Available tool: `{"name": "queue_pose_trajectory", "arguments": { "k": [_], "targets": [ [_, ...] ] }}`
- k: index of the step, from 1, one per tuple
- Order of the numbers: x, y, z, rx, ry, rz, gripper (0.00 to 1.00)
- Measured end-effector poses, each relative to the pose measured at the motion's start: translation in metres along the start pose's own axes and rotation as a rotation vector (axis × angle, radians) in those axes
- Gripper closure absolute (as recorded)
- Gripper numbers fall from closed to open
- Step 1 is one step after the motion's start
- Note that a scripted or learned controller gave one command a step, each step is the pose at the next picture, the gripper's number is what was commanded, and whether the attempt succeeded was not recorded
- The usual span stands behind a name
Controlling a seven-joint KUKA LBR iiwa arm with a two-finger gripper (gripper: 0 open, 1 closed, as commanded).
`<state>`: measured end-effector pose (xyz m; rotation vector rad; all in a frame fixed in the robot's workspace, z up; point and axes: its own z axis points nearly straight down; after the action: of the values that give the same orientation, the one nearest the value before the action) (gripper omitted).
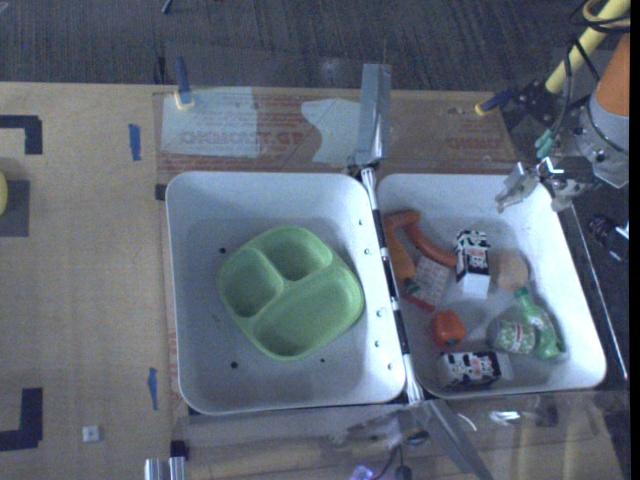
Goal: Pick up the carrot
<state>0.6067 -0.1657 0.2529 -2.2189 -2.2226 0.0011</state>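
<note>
The carrot (428, 245), long and orange, lies slanted in the upper left part of the right bin (585, 313). Its upper end meets a second orange-brown piece (400, 256) that runs along the bin's left wall. My gripper (535, 192) hovers over the bin's far right corner, well to the right of and beyond the carrot. Its fingers are spread open with nothing between them.
Around the carrot the right bin holds a small packet (428, 284), two cow-print cartons (472, 258) (470, 368), a beige lump (511, 268), a small red-orange piece (448, 326) and a green bottle (526, 334). The left bin (195, 228) holds a green divided plate (290, 290).
</note>
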Motion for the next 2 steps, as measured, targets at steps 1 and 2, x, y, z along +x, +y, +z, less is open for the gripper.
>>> {"name": "queue_pose_trajectory", "arguments": {
  "k": [1, 2],
  "targets": [
    [-0.049, -0.008, 0.138, -0.002, 0.005, 0.063, 0.0],
    [-0.006, -0.019, 0.093, 0.0, 0.001, 0.013, 0.0]
  ]
}}
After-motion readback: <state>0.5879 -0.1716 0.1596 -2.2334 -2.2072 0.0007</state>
